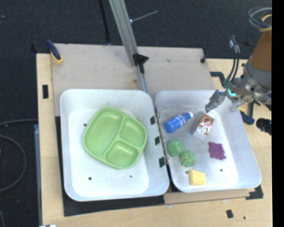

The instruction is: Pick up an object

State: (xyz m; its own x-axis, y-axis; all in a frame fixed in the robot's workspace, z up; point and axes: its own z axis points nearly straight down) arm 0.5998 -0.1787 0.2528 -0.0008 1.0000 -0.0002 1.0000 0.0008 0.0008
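Arm: the grey arm with its orange band entered at the upper right of the frame, above the right bin's (pixel 246 141) far corner.
Gripper: the gripper (pixel 221 100) hung over the upper right part of the right bin; whether it was released or clenched could not be told.
Carton: a small white and red carton (pixel 204 126) lay just below and left of the gripper, apart from it, nothing visibly grasped.
Bottle: a blue bottle (pixel 177 122) with a white cap lay left of the carton, near the bin's left wall.
Other items: a green lump (pixel 175 148), a speckled green ball (pixel 187 158), a purple piece (pixel 217 150) and a yellow block (pixel 197 177) sat lower in the same bin.
Left bin: the left bin (pixel 75 183) carried a green divided plate (pixel 115 137) at its middle.
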